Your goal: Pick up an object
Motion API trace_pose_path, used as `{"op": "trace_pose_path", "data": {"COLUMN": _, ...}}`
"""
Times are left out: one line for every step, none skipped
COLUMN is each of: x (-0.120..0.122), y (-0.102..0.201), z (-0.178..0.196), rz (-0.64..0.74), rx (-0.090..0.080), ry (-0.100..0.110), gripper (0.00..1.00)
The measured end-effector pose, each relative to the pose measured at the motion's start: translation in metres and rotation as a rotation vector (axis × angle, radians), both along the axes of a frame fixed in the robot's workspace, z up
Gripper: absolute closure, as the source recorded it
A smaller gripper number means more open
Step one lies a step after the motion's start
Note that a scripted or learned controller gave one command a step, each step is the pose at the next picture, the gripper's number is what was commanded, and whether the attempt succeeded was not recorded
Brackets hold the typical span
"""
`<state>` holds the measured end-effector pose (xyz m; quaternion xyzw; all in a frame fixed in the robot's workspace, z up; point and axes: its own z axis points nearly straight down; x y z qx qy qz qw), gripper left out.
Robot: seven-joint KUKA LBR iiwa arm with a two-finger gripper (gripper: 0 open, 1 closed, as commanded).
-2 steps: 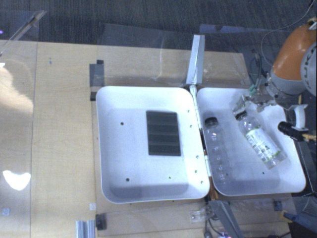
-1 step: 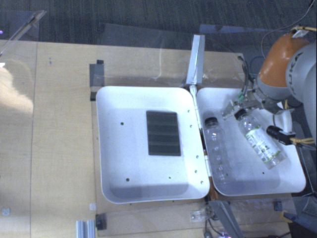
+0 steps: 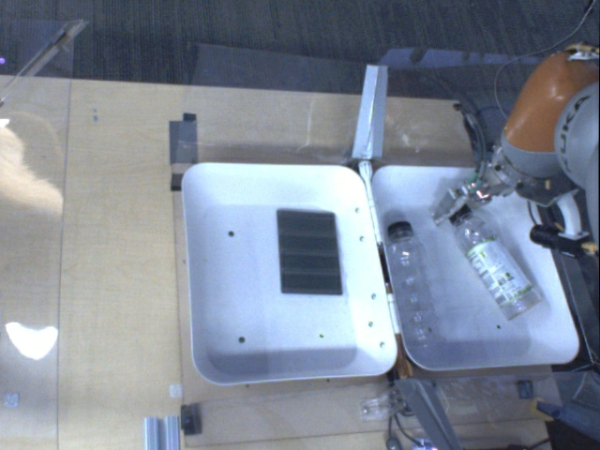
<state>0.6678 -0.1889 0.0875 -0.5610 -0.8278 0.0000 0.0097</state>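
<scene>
Two clear plastic bottles lie in the right bin. One with a black cap lies along the bin's left wall. The other, with a green-printed label, lies slanted toward the bin's right side, its neck pointing up-left. My gripper hangs low over the back of this bin, right at the neck end of the labelled bottle. Whether it touches the bottle I cannot make out. The grey arm with its orange band comes in from the upper right.
A flat dark ribbed rectangular block lies in the middle of the left bin. A metal bar runs back from the divide between the bins. Cables hang by the right bin's outer edge.
</scene>
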Motion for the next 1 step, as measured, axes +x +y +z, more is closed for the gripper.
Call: {"op": "trace_pose_path", "data": {"x": 0.0029, "y": -0.0045, "z": 0.0121, "rz": -0.002, "rx": -0.012, "ry": -0.019, "gripper": 1.0}}
